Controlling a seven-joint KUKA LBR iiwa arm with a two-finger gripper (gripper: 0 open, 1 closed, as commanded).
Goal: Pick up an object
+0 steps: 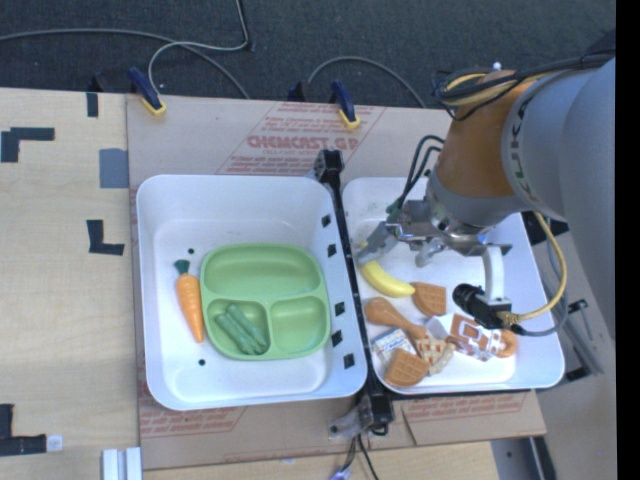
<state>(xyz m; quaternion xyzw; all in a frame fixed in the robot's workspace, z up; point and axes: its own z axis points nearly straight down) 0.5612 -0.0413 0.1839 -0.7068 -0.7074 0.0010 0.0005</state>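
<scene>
Where curved, a smooth banana (387, 281)

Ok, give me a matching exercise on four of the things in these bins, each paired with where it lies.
Things:
1. carrot
2. green beans
3. banana
4. green tray

Places:
A. in the right bin, below the arm's wrist
B. in a compartment of the tray
C. on the left bin's floor, left of the tray
D. in the middle of the left bin

Pairs: 1-C, 2-B, 3-A, 4-D

My arm (570, 138) is thick, rounded and grey, with an orange band (480, 158) above the wrist and yellow and black cables (545, 268) alongside.
</scene>
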